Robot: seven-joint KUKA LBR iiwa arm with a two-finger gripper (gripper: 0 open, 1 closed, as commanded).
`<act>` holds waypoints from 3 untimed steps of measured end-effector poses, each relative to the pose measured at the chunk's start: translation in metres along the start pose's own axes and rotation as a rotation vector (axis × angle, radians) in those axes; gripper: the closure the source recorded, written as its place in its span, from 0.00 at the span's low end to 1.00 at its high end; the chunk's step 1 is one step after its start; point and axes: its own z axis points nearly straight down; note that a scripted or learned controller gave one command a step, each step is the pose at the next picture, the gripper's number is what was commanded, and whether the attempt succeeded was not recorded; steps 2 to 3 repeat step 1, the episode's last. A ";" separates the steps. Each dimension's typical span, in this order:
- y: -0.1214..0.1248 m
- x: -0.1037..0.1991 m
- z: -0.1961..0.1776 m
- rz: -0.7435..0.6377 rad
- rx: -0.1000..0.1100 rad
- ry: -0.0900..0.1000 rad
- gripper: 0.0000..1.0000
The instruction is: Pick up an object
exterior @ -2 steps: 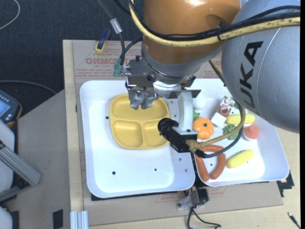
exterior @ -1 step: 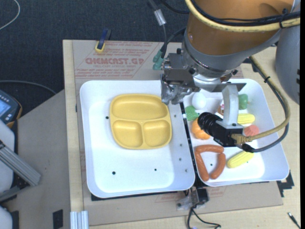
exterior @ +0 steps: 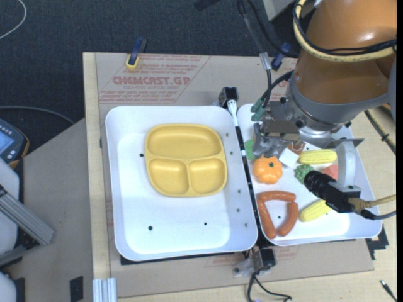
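my gripper [exterior: 272, 148] hangs low over the near-left part of the right shallow white bin [exterior: 352, 228], close to the divider between the two bins, and from this slant i cannot tell whether it is released or clenched. just below it lies a round orange plastic pumpkin toy [exterior: 267, 170], apart from it as far as i can see. beside that, towards the bin's front, lies a curved string of orange-red toy sausages [exterior: 280, 209]. a yellow toy corn cob [exterior: 318, 158] lies further right, with a green leafy toy piece [exterior: 303, 172] just beside it. the left shallow white bin [exterior: 126, 187] holds a yellow plastic three-compartment plate [exterior: 186, 159], lying flat.
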 end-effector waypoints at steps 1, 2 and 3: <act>0.001 -0.007 -0.014 -0.008 -0.011 0.003 1.00; 0.001 -0.007 -0.014 -0.008 -0.011 0.003 1.00; 0.001 -0.007 -0.014 -0.008 -0.011 0.003 1.00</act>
